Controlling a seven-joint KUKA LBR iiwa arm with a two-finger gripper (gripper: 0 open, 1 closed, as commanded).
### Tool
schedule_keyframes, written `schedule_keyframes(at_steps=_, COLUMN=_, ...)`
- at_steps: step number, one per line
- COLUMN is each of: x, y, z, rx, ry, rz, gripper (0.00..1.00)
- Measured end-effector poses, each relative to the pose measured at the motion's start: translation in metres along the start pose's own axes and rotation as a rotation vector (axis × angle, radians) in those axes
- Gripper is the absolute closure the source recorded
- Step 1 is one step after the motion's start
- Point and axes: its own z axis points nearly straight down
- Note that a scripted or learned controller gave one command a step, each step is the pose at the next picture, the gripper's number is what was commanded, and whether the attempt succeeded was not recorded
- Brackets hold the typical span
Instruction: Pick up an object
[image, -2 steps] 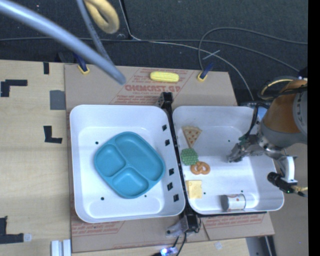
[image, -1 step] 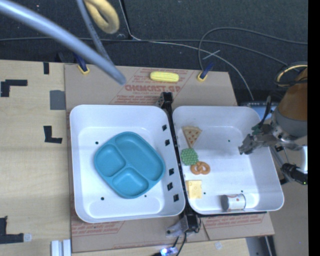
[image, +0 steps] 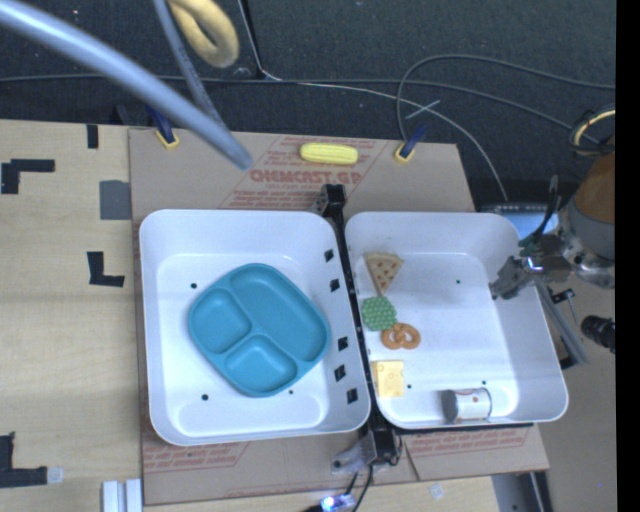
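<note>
Here, I see the small can (image: 467, 404) lying on its side near the right bin's (image: 520, 345) front wall, long axis left-right, white-labelled, grey end pointing left. The gripper (image: 512, 277) hovers at that bin's right rim, its grasp unreadable.

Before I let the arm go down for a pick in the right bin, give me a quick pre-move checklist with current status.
1. Targets present in right bin: ok; waffle wedge, green piece, pretzel, yellow square, small can.
2. Gripper over right bin: ok, at its right rim.
3. Gripper over a target: not ok.
4. Finger state: cannot tell.
5. Can away from wall: not ok, near front wall.
6. Blue tray apart: ok, left bin.
</note>
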Motion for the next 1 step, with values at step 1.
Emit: schedule_keyframes(at_steps=1, x=-0.0026, y=0.0054, z=-0.0629, rx=-0.002, ry=-0.001, rz=0.0, gripper=1.0)
